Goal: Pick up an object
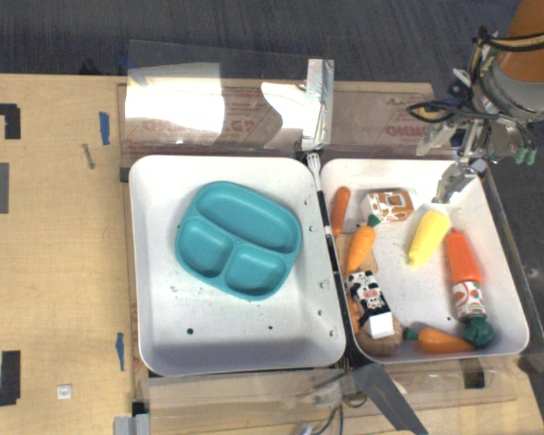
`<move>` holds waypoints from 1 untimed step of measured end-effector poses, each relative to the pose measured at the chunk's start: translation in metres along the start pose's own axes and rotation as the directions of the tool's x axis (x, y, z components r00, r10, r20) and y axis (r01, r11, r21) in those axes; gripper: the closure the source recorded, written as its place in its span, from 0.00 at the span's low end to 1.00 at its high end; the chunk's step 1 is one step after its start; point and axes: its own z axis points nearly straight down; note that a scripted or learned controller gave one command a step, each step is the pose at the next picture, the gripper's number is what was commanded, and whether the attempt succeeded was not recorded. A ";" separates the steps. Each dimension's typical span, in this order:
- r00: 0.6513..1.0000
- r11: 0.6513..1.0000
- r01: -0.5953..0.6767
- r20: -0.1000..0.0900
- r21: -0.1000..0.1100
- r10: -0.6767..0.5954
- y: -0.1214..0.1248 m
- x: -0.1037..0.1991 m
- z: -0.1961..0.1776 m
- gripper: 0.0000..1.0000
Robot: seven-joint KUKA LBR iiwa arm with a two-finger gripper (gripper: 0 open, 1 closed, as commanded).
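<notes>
Corn (428, 234), yellow, lies centre of the right bin (508, 234), bottle (463, 275) at its 4 o'clock, carrot (360, 246) at 9. Gripper (455, 181) hovers at its 1 o'clock, grip unreadable; approach under way, descent likely next.

the gripper (453, 181) hangs over the far right part of the right bin (512, 284), its tip just above a yellow toy (428, 235) that lies slightly nearer the camera and to its left. near the gripper's right, toward the front, lies an orange bottle (462, 272) with a green cap. left of the gripper sit a small printed box (389, 206) and two carrots (361, 247). a black-and-white cow toy (369, 297) lies further forward. well to the left, the left bin (163, 333) holds a teal divided plate (239, 238).
</notes>
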 end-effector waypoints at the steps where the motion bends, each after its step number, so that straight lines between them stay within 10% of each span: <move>1: 0.999 0.999 0.052 -0.011 -0.003 -0.052 -0.008 0.038 0.118 0.00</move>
